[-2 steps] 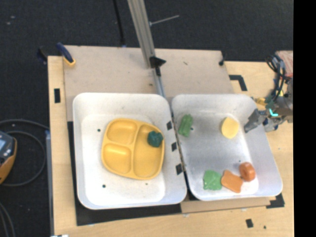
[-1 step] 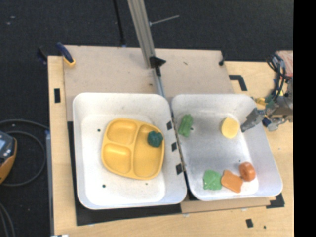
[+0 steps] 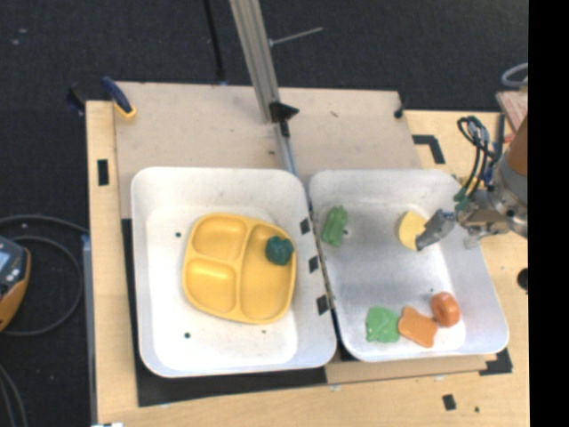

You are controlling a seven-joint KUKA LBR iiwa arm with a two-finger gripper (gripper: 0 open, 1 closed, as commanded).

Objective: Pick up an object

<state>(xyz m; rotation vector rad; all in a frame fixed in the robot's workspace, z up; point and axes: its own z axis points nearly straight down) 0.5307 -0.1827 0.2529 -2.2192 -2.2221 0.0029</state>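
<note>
Yellow toy piece (image 3: 410, 229) sat touching my gripper (image 3: 433, 234) at its nine o'clock; unable to tell the grip, I judged centring first wise.

Claw (image 3: 433, 234) touches yellow piece (image 3: 410, 229) in right bin (image 3: 356, 274).

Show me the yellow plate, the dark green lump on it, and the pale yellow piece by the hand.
yellow plate (image 3: 213, 278): camera view, lower left compartment.
dark green lump (image 3: 279, 251): camera view, its middle.
pale yellow piece (image 3: 410, 229): camera view, its middle.

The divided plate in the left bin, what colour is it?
Yellow. The divided plate shows clearly in the camera view, with a small dark green thing on it.
</note>
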